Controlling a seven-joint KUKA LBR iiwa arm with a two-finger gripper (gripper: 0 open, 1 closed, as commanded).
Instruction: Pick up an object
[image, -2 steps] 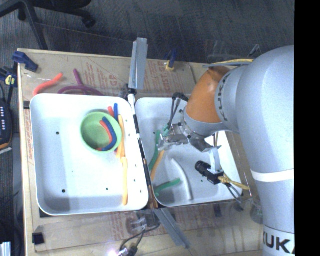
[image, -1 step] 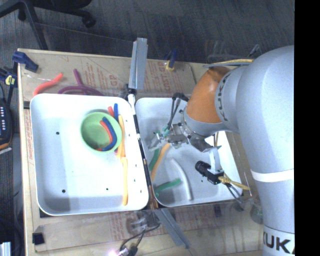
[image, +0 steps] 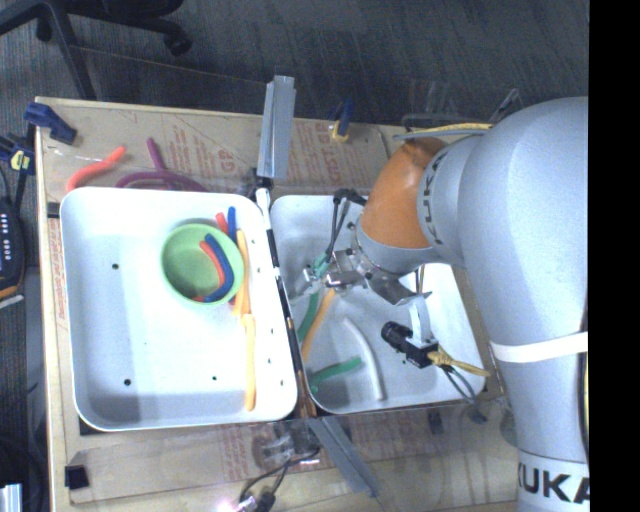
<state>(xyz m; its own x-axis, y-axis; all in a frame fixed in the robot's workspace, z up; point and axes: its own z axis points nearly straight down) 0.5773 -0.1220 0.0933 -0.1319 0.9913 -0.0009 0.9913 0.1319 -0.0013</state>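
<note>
Several thin strips lie in the right bin (image: 455, 395) under the arm: an orange strip (image: 316, 320) running along its left wall, a green strip (image: 335, 370) near its front edge, with bare white floor between them and the front right corner. Tool (image: 335, 272) sits low over the bin's left half, close to the upper end of the orange strip; contact unclear, and finger spacing cannot be told at this angle. Orange wrist band (image: 400, 205) crowds the bin's back edge. Left bin (image: 90, 330) holds a green bowl (image: 190, 262) near its back right, a long orange stick (image: 249, 350) along its right wall; its left half is open floor. Counter (image: 180, 455) shows as a bare strip along the front.
</note>
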